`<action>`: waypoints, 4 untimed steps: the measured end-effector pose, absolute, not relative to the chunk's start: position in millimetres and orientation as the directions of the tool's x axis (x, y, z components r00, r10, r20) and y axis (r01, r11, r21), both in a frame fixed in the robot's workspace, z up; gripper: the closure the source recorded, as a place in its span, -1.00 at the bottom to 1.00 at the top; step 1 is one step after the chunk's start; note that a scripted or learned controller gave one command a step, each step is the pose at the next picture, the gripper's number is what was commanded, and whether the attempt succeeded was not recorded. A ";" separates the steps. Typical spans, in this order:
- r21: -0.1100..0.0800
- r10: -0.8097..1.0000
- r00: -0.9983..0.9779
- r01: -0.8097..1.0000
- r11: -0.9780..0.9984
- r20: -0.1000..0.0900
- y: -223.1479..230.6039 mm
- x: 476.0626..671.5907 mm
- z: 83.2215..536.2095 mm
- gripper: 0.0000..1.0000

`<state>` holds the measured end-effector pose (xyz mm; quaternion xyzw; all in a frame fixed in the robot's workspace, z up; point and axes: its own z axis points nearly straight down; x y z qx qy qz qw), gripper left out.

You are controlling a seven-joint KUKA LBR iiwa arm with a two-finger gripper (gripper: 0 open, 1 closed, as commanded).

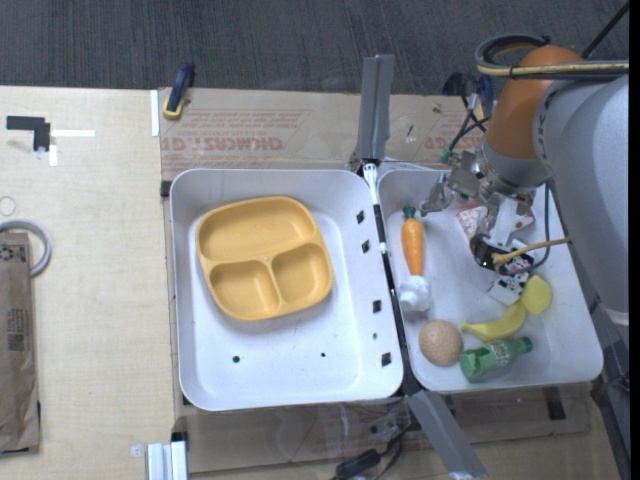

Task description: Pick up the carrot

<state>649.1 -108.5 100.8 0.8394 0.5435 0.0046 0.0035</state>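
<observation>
Now finds the gripper (462, 196) poised at the back of the right bin (455, 278), cannot tell whether spread or pressed together, sees the carrot (412, 248) lying near, close beside the bin's left wall, and fears clipping that wall on descent.

**Bright, even light from above**

The yellow plate (264, 258) throws a thin, soft shadow onto the white bin (290, 353) floor under it. Right of the plate, the carrot (412, 246) reads crisp, and the grey arm (590, 168) beyond it is washed pale by glare. Behind the plate, the dark carpet (250, 18) looks dim and grainy.
</observation>
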 end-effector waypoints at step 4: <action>-0.003 0.989 0.148 0.989 -0.148 -0.002 -49.8 596.4 199.6 1.00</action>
